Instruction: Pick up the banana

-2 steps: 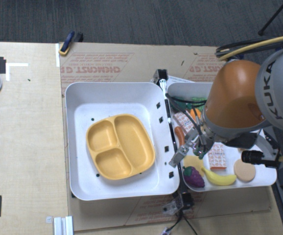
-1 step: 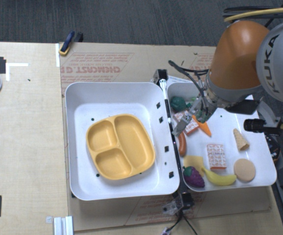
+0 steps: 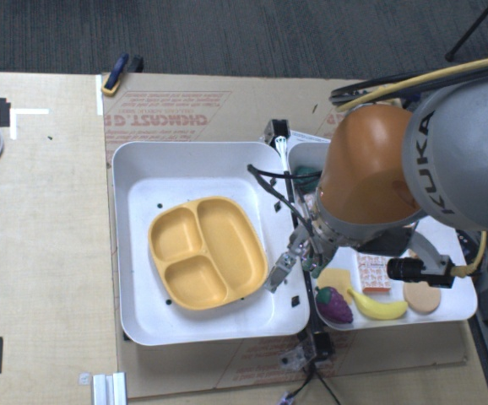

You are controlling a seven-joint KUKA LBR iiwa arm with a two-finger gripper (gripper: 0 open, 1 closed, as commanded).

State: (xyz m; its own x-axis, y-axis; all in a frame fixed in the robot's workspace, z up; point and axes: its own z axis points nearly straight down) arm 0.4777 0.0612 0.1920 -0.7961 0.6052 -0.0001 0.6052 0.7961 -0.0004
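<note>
The banana (image 3: 380,307) lies in the right bin (image 3: 463,310), near that bin's front wall. Just left of the banana sits a purple bunch of grapes (image 3: 335,305), and behind the grapes a pale yellow wedge (image 3: 335,279) that may be cheese, though it is partly hidden. Just right of the banana rests a round tan biscuit-like piece (image 3: 422,298); right behind the banana is a small red-and-white carton (image 3: 373,273). The arm (image 3: 396,171) hangs behind and above the banana, covering most of the right bin. The gripper (image 3: 283,270) is well to the left of the banana, past the wall between the bins, over the left bin (image 3: 134,251) beside the yellow divided plate (image 3: 206,251); how far its fingers are parted I cannot tell, and nothing is seen held in them
</note>
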